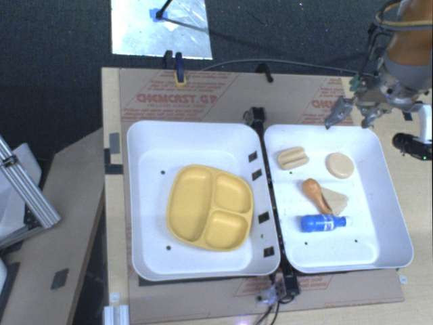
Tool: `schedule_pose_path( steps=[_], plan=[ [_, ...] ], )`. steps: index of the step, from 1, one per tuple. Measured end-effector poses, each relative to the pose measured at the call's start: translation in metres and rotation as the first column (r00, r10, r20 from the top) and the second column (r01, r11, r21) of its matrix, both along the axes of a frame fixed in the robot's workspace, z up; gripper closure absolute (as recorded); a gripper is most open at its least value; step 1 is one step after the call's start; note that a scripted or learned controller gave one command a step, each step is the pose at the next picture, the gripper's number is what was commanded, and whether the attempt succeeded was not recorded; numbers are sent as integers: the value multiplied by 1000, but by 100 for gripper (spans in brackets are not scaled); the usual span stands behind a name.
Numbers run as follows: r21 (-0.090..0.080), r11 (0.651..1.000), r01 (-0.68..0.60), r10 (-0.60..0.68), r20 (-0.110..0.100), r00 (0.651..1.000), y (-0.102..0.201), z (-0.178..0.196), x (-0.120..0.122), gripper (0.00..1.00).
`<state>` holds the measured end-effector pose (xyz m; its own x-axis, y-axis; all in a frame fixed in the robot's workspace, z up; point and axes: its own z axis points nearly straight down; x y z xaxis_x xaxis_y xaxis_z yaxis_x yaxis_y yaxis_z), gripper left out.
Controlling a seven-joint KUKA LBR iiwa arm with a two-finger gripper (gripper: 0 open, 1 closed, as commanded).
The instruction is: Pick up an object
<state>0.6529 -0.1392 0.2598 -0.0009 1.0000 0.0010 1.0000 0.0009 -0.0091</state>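
Right bin (389, 235), near to far: blue bottle (323, 223) lying on its side; orange drumstick (314, 191) touching a tan wedge (335, 199); round biscuit (339, 165); hot-dog bun (292, 158). Left bin (145, 181): yellow divided tray (210, 207). Farthest: gripper (352, 116) above the right bin's far rim, fingers spread, nothing between them, well apart from every item.

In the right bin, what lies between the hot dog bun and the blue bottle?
In the camera view, the orange drumstick-shaped toy lies between the tan hot dog bun and the blue bottle, beside a pale wedge.
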Motion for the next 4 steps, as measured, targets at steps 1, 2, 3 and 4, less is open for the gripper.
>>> schedule_pose_path(
  steps=[1,2,3,4],
  plan=[
    [-2,1000,-2,2,11,1000,0,7,2,0],
    [-1,1000,-3,3,9,1000,4,-35,2,0],
    [-2,1000,-1,1,10,1000,-1,-78,7,0],
    [-1,1000,0,0,8,1000,-6,-121,5,0]
  ],
)
